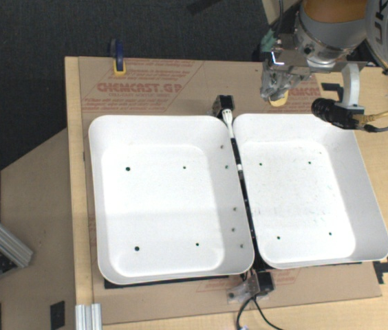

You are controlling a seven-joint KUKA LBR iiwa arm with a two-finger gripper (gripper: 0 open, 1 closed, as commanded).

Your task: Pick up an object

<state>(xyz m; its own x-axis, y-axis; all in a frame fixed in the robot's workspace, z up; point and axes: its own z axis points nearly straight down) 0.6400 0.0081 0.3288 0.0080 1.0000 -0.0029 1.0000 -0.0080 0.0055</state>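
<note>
Hanging just below the claw (277,91) is a small tan object (277,100), seen at the far edge of the right bin (359,184), above the strip of cardboard behind it. It sits right at the tips of the metal fingers and seems pinched between them, with the fingers drawn close together on it, though the piece is small and partly hidden, so the hold looks slight. From this slant I cannot tell whether it is lifted clear of the surface or resting on it.

Judged from that, the pick seems done or nearly so: the object is out of the bin's floor area and up at the claw. What remains is to show the grip lasts as the arm (335,9) carries it.

Beside it, the left bin (111,205) lies flush against the right one on the table (146,81), a black clip (222,104) at their far joint.
</note>
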